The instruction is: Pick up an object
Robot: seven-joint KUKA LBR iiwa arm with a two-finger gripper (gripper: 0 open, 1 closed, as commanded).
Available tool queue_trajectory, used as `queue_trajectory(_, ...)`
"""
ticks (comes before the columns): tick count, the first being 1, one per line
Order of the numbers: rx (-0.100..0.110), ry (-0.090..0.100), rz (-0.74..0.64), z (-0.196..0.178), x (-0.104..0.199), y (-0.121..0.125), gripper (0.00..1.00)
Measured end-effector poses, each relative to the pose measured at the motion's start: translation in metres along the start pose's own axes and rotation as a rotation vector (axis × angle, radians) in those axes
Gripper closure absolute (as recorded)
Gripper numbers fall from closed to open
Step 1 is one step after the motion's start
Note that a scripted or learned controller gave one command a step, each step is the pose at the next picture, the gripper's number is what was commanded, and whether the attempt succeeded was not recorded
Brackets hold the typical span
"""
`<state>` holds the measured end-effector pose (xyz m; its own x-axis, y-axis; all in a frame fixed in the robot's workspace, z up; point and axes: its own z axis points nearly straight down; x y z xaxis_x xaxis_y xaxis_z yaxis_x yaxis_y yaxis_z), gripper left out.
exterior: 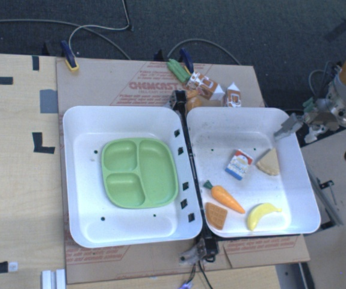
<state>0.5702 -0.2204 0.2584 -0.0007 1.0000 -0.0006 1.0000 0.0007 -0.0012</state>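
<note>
Carton (239, 164): small white box with red and blue print, lying tilted in the middle of the right-hand bin.
Bread wedge (269, 162): tan, triangular, flat, just right of the carton, near the bin's right wall.
Carrot (227, 198): orange with a green top, lying on a diagonal, top toward the upper left, below the carton.
Waffle (215, 215): orange-brown, ridged, flat at the bin's lower left, close under the carrot.
Banana (262, 214): yellow, curved, lying in the bin's lower right.
</note>
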Motion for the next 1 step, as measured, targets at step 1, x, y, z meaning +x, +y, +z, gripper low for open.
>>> queue_trajectory(1, 0.001, 0.002, -0.001, 0.0868, 0.0402, 0.0347, 0.00)
